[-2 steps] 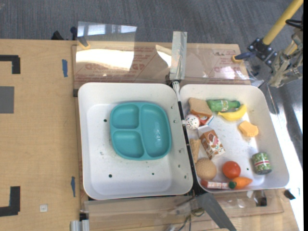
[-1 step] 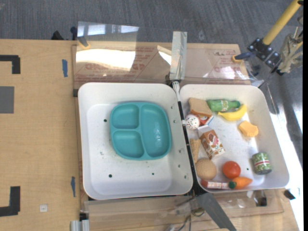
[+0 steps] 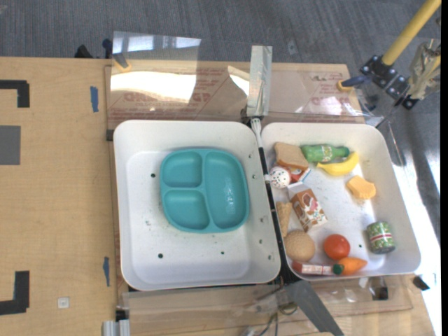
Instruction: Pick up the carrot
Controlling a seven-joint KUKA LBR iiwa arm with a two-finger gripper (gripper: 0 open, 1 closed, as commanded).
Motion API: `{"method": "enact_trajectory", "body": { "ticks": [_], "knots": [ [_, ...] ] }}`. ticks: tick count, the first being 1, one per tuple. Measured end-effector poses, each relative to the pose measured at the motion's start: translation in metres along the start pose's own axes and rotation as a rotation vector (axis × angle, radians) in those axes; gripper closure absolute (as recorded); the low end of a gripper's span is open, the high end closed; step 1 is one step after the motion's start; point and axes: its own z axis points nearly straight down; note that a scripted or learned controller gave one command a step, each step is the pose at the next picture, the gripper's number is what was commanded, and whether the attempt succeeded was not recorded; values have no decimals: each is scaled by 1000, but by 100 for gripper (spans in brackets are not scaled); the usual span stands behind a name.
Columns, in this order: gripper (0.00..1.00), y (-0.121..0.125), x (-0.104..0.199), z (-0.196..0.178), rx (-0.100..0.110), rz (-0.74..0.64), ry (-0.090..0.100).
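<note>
The task stands at its very start: the carrot lies untouched in the right bin, down in that bin's near corner, close against the front wall. It is small and orange with a green stub at its left end, and it lies roughly flat, its length running along the wall. How the fingers stand cannot be told from this view, so the step in hand is best judged as the approach, with no grasp yet made.

The carrot's neighbours are crowded. A red tomato sits just beside it on the far side, apparently touching or nearly so, and a thin pink-and-red packet lies along the wall at the green end. A green can stands near the other side. The left bin holds a teal divided plate and plays no part here.

The next move calls for a descent right over the carrot's middle, with the fingers opened across its narrow width (one toward the tomato, one toward the wall). The judgement is that room is tight on both sides, so a slight error could nudge the tomato or catch the bin's rim.
</note>
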Motion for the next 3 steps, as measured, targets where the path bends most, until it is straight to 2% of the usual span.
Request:
{"method": "enact_trajectory", "body": {
  "ticks": [3],
  "knots": [
    [100,-1,-7,-39,20,5,-33]
  ]
}}
